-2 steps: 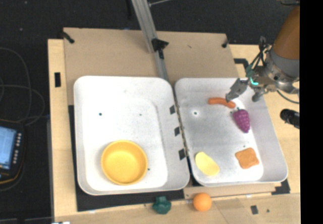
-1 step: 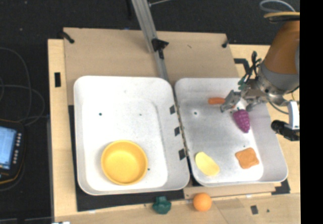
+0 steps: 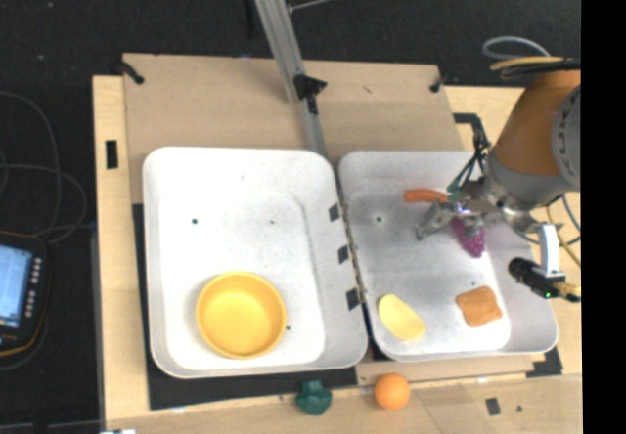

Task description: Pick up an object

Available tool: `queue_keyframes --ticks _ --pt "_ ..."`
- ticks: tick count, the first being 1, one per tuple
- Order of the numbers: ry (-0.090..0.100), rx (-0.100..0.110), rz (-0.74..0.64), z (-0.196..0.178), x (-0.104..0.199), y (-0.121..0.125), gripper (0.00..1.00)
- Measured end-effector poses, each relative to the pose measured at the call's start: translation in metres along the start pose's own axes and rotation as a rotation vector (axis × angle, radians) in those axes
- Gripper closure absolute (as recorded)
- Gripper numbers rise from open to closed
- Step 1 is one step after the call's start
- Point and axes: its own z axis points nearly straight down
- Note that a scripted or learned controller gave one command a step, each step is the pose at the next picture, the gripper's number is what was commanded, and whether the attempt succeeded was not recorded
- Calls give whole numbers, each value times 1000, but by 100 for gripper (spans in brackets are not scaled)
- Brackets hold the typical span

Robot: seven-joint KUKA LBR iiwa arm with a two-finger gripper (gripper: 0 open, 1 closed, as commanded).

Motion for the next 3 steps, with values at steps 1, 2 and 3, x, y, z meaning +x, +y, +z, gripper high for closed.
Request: queue_keyframes --ticks 1,2,3 --pt "-1 -6 1 30 -1 1 0" --pt "0 -11 5 19 -2 2 100" --pt "-1 -14 -4 -37 4 11 100"
